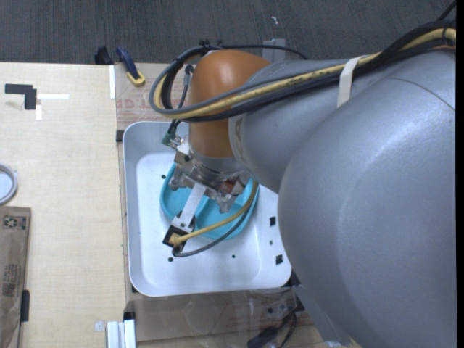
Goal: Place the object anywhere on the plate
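A light blue plate (172,196) lies in the white bin (145,267), left of the bin's middle. The arm's orange band and wrist cover most of the plate. My gripper (204,207) hangs directly over the plate, low and close to its surface. A small reddish-brown patch (232,186) shows under the wrist at the plate's right side; I cannot make out what it is or whether it is held. The arm hides the rest of the plate and the bin's right part.
A yellow and black cable (217,227) loops from the wrist across the plate's lower edge. The pale wooden bench top on the left bears a black bracket (22,93), a tape ring (4,184) and a brown packet (13,261). A blue-and-yellow tool (130,65) lies behind the bin.
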You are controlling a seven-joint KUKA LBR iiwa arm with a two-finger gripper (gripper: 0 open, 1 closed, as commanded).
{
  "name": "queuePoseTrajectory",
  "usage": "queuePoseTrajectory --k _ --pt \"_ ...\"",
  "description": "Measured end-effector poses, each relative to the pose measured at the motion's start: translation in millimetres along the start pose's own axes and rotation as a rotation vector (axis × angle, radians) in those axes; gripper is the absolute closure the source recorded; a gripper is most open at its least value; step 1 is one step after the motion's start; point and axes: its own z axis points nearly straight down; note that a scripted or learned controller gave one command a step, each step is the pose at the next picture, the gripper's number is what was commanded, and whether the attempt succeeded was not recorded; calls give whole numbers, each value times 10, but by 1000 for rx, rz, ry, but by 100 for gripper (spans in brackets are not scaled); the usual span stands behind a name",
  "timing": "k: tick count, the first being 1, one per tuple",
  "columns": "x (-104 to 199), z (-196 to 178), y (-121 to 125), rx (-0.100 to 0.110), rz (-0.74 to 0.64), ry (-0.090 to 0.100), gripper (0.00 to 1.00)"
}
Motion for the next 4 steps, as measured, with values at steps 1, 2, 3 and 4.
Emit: queuePoseTrajectory --k 1,2,3,4 --pt "-21 -75 18 2 3 -5 100" --pt "-20 -76 17 2 4 -5 0" --pt "-756 -1260 -130 -3 239 5 0" --pt "-757 -1334 -129 -2 234 -1 100"
